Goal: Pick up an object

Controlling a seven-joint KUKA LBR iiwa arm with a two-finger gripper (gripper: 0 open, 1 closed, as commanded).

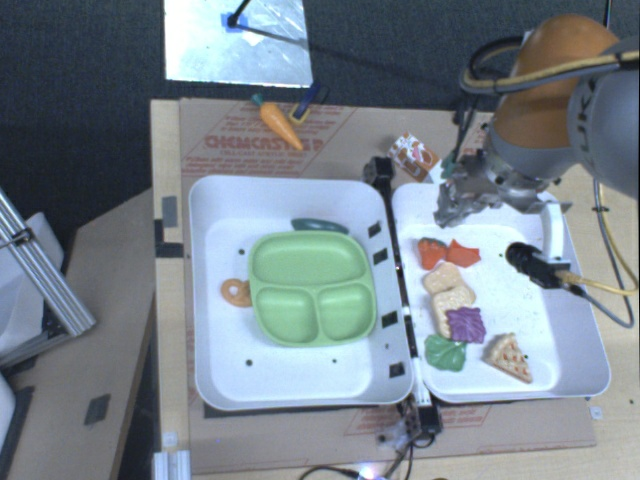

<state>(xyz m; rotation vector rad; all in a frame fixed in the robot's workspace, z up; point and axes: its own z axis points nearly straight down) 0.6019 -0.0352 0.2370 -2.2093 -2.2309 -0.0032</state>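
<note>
Crowding is the main hazard. The hand (455,208) hangs over the far end of the right bin (565,313), close to the inner wall that it shares with the left bin (215,228). From this slant I cannot tell whether it is released or clenched, and nothing can be seen held in it.

The likeliest target is the red piece (447,254), which lies on the bin floor just in front of the hand, near that same wall. It is flat and irregular, so a descent that lands slightly off may only press on it or nudge it aside instead of gripping it. A drift toward the wall could bring the hand down on the rim, not the toy.

The tan cracker (449,288) lies just beside the red piece, possibly touching it. A closing grip could catch both, or push the cracker into the purple piece (466,324) nearer the camera. The green leaf (444,353) and the pizza slice (508,358) lie well clear at the near end and seem safe from disturbance.

Low, thin toys like these probably offer little edge to grip, so a lift may come up with nothing.
</note>
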